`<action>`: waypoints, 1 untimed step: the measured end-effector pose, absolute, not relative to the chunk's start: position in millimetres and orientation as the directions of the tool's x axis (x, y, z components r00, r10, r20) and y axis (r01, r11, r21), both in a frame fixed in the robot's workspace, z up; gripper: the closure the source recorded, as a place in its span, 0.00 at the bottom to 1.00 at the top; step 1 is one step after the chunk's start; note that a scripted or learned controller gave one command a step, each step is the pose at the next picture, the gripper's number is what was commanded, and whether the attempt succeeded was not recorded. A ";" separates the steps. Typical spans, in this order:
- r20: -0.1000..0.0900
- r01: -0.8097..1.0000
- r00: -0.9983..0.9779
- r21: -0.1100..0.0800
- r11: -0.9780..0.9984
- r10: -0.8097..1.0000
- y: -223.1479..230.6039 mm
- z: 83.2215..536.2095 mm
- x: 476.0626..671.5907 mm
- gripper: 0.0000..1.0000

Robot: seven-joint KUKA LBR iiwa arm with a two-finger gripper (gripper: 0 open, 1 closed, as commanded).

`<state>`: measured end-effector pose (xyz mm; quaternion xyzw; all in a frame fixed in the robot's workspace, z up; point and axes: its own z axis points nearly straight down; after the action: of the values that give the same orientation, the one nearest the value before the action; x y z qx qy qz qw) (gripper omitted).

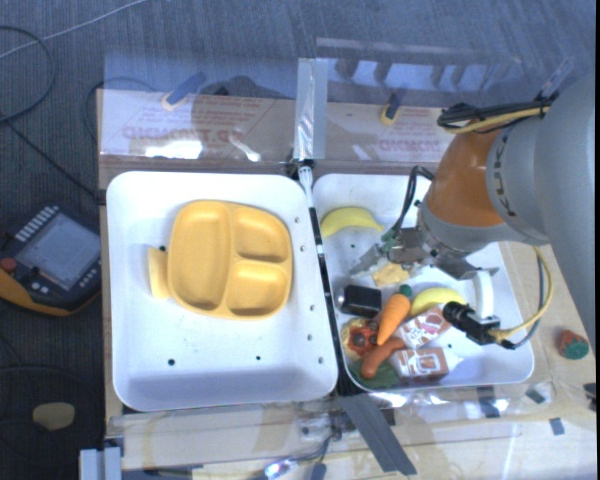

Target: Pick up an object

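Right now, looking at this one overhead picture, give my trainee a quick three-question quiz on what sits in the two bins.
1. True or false: the yellow divided tray lies in the left bin.
2. Which lies nearest the divider between the bins? A) carrot B) banana C) small black block
3. Fill in: the gripper is over the ____ bin.

Key
1. True.
2. B. The banana sits at the top left of the right bin, close to the divider.
3. Right.
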<state>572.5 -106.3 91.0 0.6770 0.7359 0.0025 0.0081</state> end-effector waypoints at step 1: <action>-0.002 0.993 -0.119 0.001 0.119 0.993 -141.8 116.7 537.9 0.00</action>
<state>537.9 -141.8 116.7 0.6636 0.7481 -0.0004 0.0013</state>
